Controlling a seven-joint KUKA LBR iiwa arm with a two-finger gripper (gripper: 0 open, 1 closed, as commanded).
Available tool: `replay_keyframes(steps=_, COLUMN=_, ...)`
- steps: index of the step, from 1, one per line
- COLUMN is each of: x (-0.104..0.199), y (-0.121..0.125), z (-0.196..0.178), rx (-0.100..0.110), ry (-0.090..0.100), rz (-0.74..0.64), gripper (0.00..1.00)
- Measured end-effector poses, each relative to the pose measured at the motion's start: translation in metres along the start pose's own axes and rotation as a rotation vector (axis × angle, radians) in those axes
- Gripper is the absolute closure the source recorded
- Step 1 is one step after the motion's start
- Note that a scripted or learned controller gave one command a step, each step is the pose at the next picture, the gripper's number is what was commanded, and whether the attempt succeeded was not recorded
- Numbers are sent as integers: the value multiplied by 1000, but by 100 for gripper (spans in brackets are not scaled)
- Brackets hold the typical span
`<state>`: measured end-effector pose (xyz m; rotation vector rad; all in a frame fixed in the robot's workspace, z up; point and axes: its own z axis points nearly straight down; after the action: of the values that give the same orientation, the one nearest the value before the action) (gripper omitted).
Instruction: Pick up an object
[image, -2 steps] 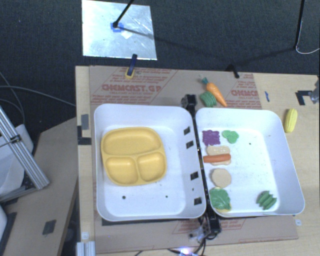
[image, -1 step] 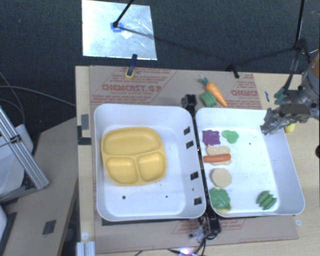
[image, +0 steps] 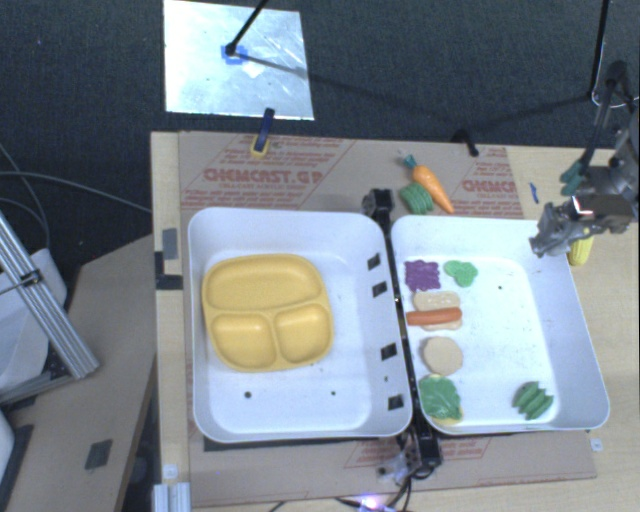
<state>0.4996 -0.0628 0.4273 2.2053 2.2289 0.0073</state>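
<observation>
The gripper (image: 556, 238) hangs at the far right corner of the right bin (image: 560, 330), just over its rim, and whether it is parted or closed cannot be told from this slant. Nothing is seen in its grasp. The candidates for picking lie well away from it, in a column along the right bin's left wall: a purple grape cluster (image: 422, 274) with a green leafy piece (image: 460, 271) beside it, a hot dog (image: 436, 310) below them, then a tan round cookie (image: 441, 355) and a lettuce leaf (image: 439, 397) at the near left corner. A green bean pod (image: 533, 401) sits alone toward the near right corner. The likely trouble is crowding (the pieces nearly touch), so a descent may nudge a neighbour or close on two things. The flat pieces may slip, and the wall may block a finger. The left bin (image: 350, 400) holds a yellow divided tray (image: 267, 310); a toy carrot (image: 432, 183) lies beyond the right bin's far rim.
</observation>
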Motion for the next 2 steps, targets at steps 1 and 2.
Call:
replay_keyframes(steps=1, x=0, y=1, z=-11, rx=-4, ry=-1, rz=-5, gripper=100)
replay_keyframes(steps=2, x=0, y=2, z=-22, rx=-7, ry=-1, rz=-11, gripper=100)
